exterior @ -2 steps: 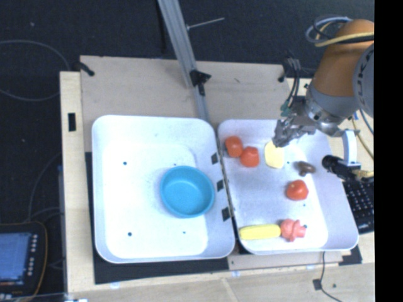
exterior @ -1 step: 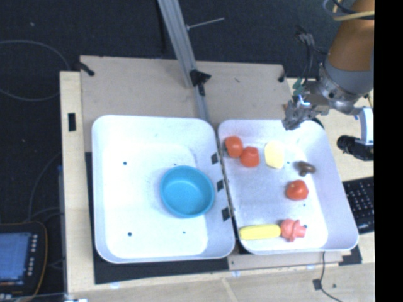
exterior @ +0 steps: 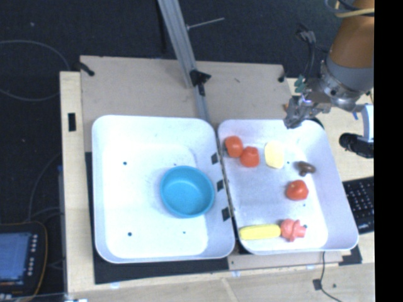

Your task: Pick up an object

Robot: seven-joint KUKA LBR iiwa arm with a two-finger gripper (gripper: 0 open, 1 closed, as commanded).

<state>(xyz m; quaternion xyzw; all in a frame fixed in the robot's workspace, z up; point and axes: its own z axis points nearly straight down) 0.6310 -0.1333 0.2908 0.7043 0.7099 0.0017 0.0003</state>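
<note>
My gripper (exterior: 295, 119) hangs over the far right corner of the right bin (exterior: 264, 197), above and to the right of a pale yellow piece (exterior: 274, 155). Two orange-red pieces (exterior: 233, 146) (exterior: 249, 156) lie near the bin's far left. A small brown object (exterior: 306, 167) and a red round fruit (exterior: 296, 190) sit on the right side. A yellow banana-shaped piece (exterior: 259, 232) and a pink object (exterior: 292, 229) rest at the near edge. Nothing shows between the fingers.
The left bin (exterior: 126, 150) bears a blue bowl (exterior: 186, 191). A grey metal post (exterior: 179, 39) slants up from between the bins at the back. A keyboard (exterior: 360, 203) lies to the right of the bench.
</note>
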